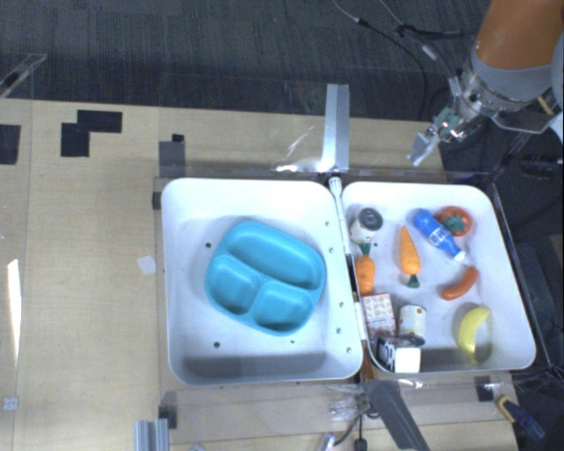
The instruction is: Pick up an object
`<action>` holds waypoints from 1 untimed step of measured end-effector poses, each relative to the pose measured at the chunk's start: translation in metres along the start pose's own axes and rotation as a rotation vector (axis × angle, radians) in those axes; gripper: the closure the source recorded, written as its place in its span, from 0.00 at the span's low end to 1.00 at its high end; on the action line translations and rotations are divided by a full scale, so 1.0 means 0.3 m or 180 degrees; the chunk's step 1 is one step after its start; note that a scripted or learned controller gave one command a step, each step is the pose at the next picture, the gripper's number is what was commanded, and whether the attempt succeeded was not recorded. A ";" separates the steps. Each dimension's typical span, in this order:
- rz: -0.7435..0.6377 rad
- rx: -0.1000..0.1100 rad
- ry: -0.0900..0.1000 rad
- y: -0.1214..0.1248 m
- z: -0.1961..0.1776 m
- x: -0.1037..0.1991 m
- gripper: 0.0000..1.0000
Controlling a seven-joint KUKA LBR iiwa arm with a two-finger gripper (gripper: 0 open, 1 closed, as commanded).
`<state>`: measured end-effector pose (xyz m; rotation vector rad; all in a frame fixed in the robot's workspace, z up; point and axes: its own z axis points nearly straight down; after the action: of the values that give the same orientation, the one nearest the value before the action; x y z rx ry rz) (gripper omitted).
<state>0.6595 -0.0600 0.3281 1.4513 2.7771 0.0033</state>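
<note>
white plastic makes both bins, and nothing is lifted yet, so the task looks to be at its beginning. nearest to the camera, in the right bin, lie a small white box and a yellow banana. a little further are a patterned cube, a white cup and a red sausage. then come an orange carrot, a blue bottle and a red tomato at the far side. any of these may be the object to pick, and all rest on the bin floor. the left bin holds a blue divided tray.

the claw hangs beyond the far rim of the right bin, above the surface and not over any object. its tips are small and blurred, so one cannot tell how wide it is open; nothing is seen in it. reaching, closing and lifting are all left.

the surface is pale wood with black marks at the far left. behind it the floor is dark, with cables.
</note>
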 end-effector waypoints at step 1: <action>-0.0016 -0.0006 -0.0008 0.007 -0.032 0.000 1.00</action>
<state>0.6611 -0.0590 0.3378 1.4430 2.7779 0.0038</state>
